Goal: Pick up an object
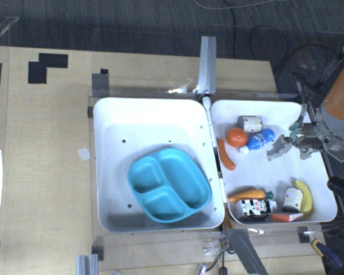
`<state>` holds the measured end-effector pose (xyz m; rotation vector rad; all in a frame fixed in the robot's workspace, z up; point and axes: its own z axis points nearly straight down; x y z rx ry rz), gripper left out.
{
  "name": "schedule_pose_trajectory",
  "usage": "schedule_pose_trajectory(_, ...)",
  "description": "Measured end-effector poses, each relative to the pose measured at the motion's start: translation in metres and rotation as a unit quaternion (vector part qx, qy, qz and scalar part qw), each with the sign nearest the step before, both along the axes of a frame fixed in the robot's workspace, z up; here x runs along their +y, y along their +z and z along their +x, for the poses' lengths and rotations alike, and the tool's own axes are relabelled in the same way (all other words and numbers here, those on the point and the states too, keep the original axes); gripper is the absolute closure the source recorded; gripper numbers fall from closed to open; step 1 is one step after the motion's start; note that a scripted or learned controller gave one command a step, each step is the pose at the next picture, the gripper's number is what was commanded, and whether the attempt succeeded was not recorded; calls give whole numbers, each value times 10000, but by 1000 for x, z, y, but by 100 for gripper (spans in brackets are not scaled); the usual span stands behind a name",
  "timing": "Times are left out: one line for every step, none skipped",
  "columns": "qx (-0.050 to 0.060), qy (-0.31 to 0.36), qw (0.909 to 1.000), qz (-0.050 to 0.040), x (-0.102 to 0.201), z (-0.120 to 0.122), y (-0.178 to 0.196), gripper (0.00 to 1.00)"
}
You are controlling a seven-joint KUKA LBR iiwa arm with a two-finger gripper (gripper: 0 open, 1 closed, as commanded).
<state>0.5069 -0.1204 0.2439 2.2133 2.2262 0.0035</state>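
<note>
Your grey KUKA arm [339, 116], orange band above the wrist, reaches in from the right over the right bin [315, 171], while the left bin [112, 153], well to the gripper's left, holds a blue divided plate [169, 184]. The gripper [280, 146] hangs over the upper middle of the right bin; you cannot tell from this angle whether it is released or clenched, and nothing can be seen in its grasp. Just to its left lie a blue-and-white bottle [259, 140] and, touching that, an orange ball [237, 137], with a small grey can [250, 122] above them. Farther left, along the bin's inner wall, rests an orange carrot-like stick [225, 154]. Below the gripper, toward the bin's near edge, sit a yellow banana [304, 195] curled beside a small white-labelled jar [292, 199], and to their left a black-and-white carton [254, 207] under an orange-yellow tube [247, 195].
</note>
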Motion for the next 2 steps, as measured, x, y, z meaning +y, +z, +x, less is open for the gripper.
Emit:
schedule_pose_trajectory(-60,0,10000,-8,11,64,-154,0)
schedule_pose_trajectory(-41,-159,9999,-7,-6,115,-155,0)
